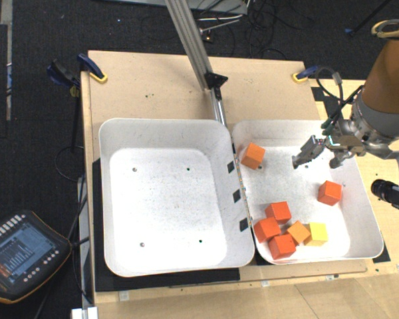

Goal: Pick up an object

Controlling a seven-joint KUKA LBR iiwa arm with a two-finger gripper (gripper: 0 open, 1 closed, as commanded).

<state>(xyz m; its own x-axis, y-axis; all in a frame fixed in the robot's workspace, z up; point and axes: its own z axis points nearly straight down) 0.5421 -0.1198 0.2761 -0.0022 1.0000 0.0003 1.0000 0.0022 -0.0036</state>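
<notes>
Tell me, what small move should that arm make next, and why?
Probably shift the tool toward the lone orange cube at the back of the right white bin; it sits apart from the clustered blocks, so there's room around it.

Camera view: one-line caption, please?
Gripper above the right bin, which holds orange blocks and a yellow block.

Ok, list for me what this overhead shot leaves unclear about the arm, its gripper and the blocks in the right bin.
- Gripper: dark and small in the camera view; whether it is open or shut cannot be told.
- Arm: cut off by the right edge, so its base is unseen.
- Cluster of orange blocks beside the yellow block: packed close, so touching or stacked cannot be told.
- Right bin: floor under the gripper is hidden.
</notes>
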